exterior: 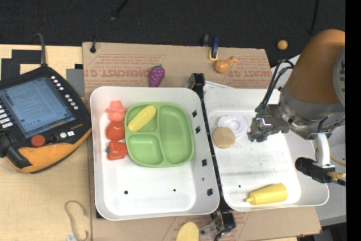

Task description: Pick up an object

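1. I see the tool (258, 131) low over the right bin (307, 192), near its upper middle, with the grey arm (316, 87) and its orange band reaching in from the right.
2. I cannot tell from this view how the tool is set; its tip is dark and small against the bin floor.
3. Just left of the tool lies a white round lid-like piece (232, 123), and touching that piece's lower left edge is a tan ball (223, 137).
4. A yellow mustard bottle (267, 194) lies on its side near the right bin's front edge, well apart from the tool.
5. In the left bin (146, 200) I see a green divided plate (161, 135) with a yellow corn cob (140, 117) in its upper left compartment.
6. Beside the plate's left edge sit a pink toy (115, 110) and two red pieces (115, 141).
7. On the counter (34, 200), a control pendant (36, 115) lies left of the bins.
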Controlling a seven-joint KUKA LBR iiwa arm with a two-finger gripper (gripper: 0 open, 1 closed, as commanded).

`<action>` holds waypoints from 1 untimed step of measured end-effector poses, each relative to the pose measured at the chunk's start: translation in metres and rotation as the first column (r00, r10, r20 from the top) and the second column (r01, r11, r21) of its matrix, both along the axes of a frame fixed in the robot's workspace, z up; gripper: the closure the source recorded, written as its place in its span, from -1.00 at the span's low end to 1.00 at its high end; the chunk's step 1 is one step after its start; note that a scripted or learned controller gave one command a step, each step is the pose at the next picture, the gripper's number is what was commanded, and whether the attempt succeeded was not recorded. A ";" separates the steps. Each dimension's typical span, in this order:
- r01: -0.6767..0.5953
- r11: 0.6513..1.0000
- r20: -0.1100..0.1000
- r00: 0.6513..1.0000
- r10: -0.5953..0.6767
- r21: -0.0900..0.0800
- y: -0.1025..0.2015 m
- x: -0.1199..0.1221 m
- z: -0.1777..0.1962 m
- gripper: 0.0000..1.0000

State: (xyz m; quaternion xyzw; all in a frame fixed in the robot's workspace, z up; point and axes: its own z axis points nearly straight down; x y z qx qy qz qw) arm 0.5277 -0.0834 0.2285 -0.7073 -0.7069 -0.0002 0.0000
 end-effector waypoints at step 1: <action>-0.003 1.000 0.000 1.000 0.003 0.000 0.031 0.047 0.000 1.00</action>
